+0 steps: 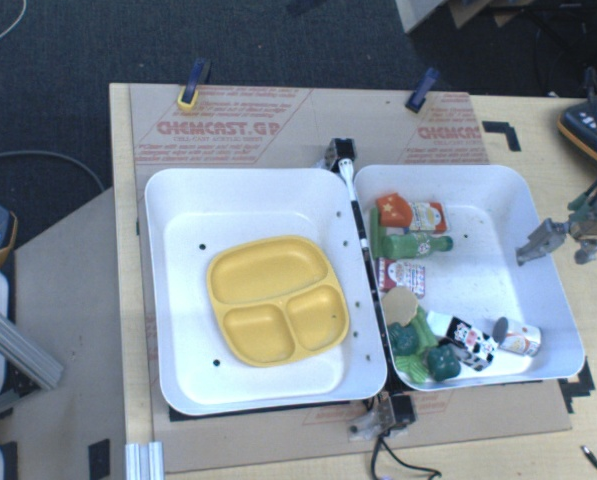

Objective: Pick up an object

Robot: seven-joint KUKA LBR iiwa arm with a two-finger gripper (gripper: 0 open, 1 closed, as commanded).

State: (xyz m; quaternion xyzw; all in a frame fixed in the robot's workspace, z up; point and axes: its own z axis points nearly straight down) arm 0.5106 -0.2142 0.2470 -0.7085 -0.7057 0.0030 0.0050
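Brown board (278, 128) reads "CHEMCAST" behind white bins (178, 268).

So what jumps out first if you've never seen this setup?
The yellow divided tray in the left bin stands out most. Next, the pile of small colourful toys crowded along the right bin's left and near sides. The end effector sits at that bin's right edge.

Looks like a robotics lab: clamped cardboard-topped bench (278, 128), two white bins (168, 268), loose cables (38, 158) on dark carpet.
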